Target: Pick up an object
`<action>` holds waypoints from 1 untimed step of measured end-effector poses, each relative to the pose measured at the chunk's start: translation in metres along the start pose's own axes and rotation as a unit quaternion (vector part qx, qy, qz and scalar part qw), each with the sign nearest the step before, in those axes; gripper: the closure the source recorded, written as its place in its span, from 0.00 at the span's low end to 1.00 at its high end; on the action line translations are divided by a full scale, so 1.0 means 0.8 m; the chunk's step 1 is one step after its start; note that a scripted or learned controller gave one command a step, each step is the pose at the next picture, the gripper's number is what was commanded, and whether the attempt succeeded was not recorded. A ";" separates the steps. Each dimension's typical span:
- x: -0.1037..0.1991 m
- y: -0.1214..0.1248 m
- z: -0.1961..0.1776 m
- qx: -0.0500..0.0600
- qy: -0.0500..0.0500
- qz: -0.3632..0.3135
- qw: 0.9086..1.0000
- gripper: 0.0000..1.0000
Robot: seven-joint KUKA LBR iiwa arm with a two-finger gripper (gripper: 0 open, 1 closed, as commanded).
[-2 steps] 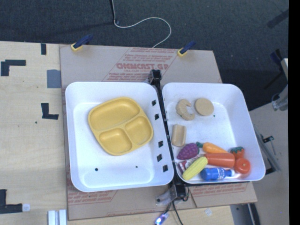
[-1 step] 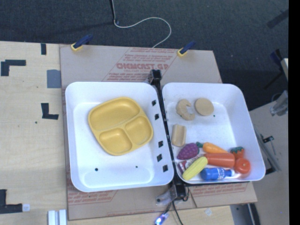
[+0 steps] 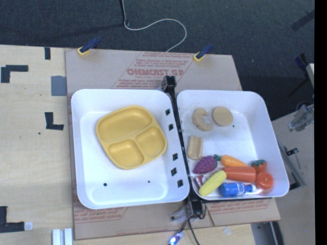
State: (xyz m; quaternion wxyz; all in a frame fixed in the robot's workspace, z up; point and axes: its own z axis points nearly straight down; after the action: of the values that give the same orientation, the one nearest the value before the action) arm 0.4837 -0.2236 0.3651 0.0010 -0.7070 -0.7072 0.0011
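Note:
The right bin holds several toy foods. At its back lie a tan bitten cookie and a round tan biscuit. A beige bread slice rests by the left wall. Near the front sit purple grapes, a yellow corn cob, an orange carrot, an orange-red sausage, a red tomato and a blue-and-white bottle. The left bin holds a yellow three-compartment plate.
Both bins stand on a cardboard sheet held by blue-yellow clamps at the back. A white cable loops over the dark floor behind. Grey equipment shows at the right edge.

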 end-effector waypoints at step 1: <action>0.001 0.024 0.070 0.001 0.001 0.000 1.000 1.00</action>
State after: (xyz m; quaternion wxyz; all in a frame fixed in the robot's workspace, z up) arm 0.5026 -0.2229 0.3091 0.0023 -0.7067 -0.7075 0.0015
